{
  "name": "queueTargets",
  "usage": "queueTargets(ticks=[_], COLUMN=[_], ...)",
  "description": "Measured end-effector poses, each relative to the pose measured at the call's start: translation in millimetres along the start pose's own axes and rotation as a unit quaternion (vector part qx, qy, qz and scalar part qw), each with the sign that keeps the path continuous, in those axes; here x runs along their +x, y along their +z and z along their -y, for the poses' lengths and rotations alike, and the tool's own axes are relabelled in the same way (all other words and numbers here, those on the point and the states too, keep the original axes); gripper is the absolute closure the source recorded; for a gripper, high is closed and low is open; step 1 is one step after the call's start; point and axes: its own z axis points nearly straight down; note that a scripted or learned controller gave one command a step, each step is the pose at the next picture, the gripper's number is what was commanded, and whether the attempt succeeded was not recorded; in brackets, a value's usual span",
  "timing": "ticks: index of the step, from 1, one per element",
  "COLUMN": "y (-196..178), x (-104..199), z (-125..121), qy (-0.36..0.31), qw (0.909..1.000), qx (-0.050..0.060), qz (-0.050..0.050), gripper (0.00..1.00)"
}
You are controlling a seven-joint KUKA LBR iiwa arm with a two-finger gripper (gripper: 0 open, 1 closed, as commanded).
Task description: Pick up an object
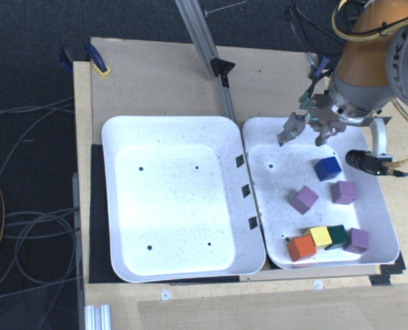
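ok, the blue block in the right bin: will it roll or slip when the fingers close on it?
The blue block looks cube-shaped with flat faces, so it should slide rather than roll if nudged. It looks rigid, so it likely won't deform in a pinch. It sits apart from the purple blocks, below the open gripper, so the fingers probably have room on either side.

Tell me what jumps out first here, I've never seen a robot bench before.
The orange-banded arm reaches in from the right, its open gripper hanging over the right bin's far end. In that bin lie coloured blocks: a blue cube, purple ones, and an orange block in a row along the near edge.
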Motion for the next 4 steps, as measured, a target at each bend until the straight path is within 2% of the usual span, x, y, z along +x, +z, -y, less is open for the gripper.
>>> queueTargets(ticks=[1, 2, 3, 4], y=[0.0, 54.0, 107.2, 92.1], x=[-0.2, 0.6, 1.2, 1.6], z=[0.0, -9.7, -8.8, -11.1], qy=[0.000, 0.000, 0.000, 0.000], qw=[1.0000, 1.0000, 1.0000, 1.0000], qx=[0.000, 0.002, 0.002, -0.002], qz=[0.000, 0.000, 0.000, 0.000], gripper=[0.00, 0.00, 0.00, 1.00])
